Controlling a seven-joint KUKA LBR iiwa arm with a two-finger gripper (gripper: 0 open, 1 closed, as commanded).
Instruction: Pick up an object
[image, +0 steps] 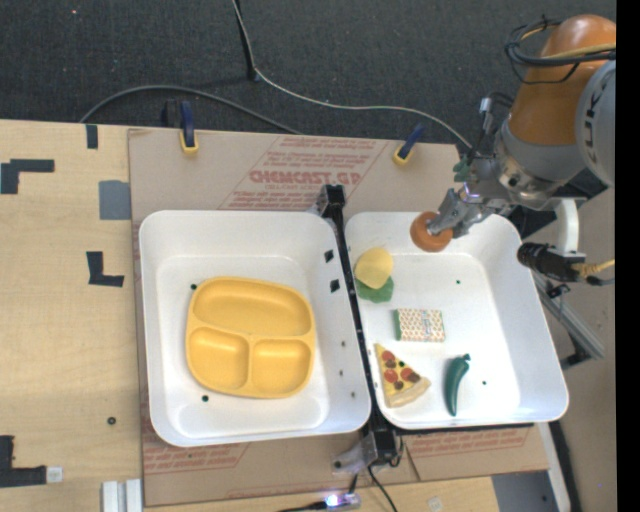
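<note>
The arm (560, 110) is cut off by the right edge and the top edge, so its upper part cannot be followed. The hand (447, 222) is small and partly blurred; its fingertips merge with a round orange-brown object (431, 233), and it is not clear if they close on it or only stand over it. This object is also too small to name. The green piece (377, 291) lies mostly hidden under the yellow piece (374, 266). The print on the small patterned card (419, 325) is too fine to read. The counter (60, 300) is cut by the left edge.
</note>
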